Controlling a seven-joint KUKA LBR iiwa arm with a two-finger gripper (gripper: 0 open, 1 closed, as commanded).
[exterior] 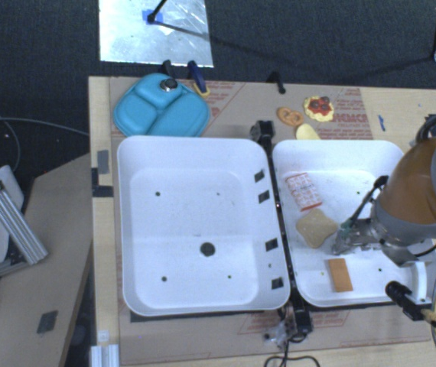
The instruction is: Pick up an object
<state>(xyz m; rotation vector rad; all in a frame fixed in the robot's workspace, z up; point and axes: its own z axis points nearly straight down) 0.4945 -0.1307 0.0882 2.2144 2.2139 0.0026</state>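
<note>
Camera view, single slanted look down on the table and both white bins. Right bin carries three loose items: a white card with red print toward its far-left part, a tan sponge-like block near its middle-left, and a small orange-brown block near its front wall. Left bin has a small dark disc on its floor.

Arm enters from the right, the orange band and grey wrist bulking over the right bin's right half. Hand sits low in that bin, its tip just beside the tan block's right edge, possibly touching; contact cannot be confirmed at this resolution.

Key relation: tan block lies directly to the left of the hand as seen here, nearest of the three. Orange-brown block lies toward the front of the bin from the hand, long axis running roughly front to back. Card lies farther off, toward the back-left.

Hand state: cannot tell. The tip reads as a grey blur, and nothing is visibly held between its parts.

Hidden: the wrist covers the bin floor beneath it; anything lying there is unseen. Card print is unreadable.
</note>
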